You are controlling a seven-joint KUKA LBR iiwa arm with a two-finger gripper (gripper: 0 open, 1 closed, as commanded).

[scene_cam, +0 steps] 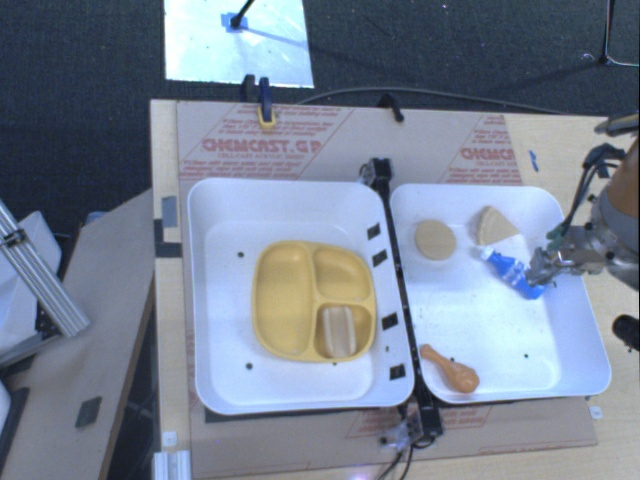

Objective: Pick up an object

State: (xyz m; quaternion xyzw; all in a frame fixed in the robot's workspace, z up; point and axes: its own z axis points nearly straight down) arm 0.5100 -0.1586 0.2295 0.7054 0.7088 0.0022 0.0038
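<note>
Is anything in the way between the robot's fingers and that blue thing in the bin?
Nothing visible is. The gripper sits right at the blue object near the right bin's far right side, with no other thing between them. The round tan disc and the tan wedge lie apart, further back.

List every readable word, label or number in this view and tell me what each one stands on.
"CHEMCAST GP", red print on the brown protective sheet under the two white bins, upper left.
"CHEMCAST", the same red print repeated at upper right, partly cut off by the right white bin.
Smaller red lines beneath both prints: too blurred to read.
Blue and white object in the right white bin: no legible text.
</note>
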